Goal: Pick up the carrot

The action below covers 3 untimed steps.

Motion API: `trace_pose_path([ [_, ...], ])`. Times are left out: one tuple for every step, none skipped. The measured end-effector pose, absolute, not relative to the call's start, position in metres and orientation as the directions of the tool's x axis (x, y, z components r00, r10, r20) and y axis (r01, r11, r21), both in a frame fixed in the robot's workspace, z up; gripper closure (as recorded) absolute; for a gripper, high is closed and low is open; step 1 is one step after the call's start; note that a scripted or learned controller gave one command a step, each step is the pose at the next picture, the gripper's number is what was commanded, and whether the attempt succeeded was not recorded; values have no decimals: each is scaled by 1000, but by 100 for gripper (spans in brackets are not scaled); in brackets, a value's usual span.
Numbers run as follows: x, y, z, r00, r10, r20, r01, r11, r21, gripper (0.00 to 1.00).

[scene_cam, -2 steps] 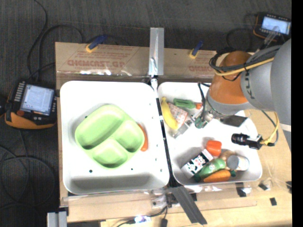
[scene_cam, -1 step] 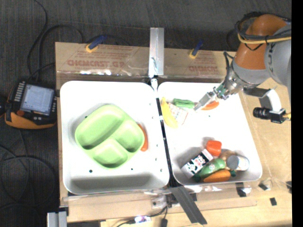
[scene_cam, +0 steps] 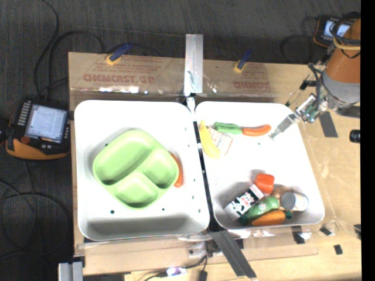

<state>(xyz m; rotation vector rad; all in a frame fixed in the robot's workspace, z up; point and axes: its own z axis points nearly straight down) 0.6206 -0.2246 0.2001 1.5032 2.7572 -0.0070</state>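
Observation:
A carrot with an orange body and a green leafy top lies flat near the far wall of the right bin, its orange tip pointing right. My gripper hangs just right of that tip, slanting down from the wrist over the bin's far right corner. It is close to the carrot, and nothing shows in its grasp. A second orange carrot-like piece lies in the pile at the bin's near edge.
A yellow banana and a small packet lie left of the carrot. The near pile holds a milk carton, a green vegetable, an orange item and a can. The left bin holds a green divided plate with an orange piece beside it.

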Motion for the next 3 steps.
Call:
trace_pose_path([
  [642, -174, 96, -684, 730, -2, 730, 684, -1, 0],
  [555, -139, 89, -558, 830, -7, 830, 558, 9, 0],
  [595, -91, 182, -557, 831, 0, 831, 557, -2, 0],
])
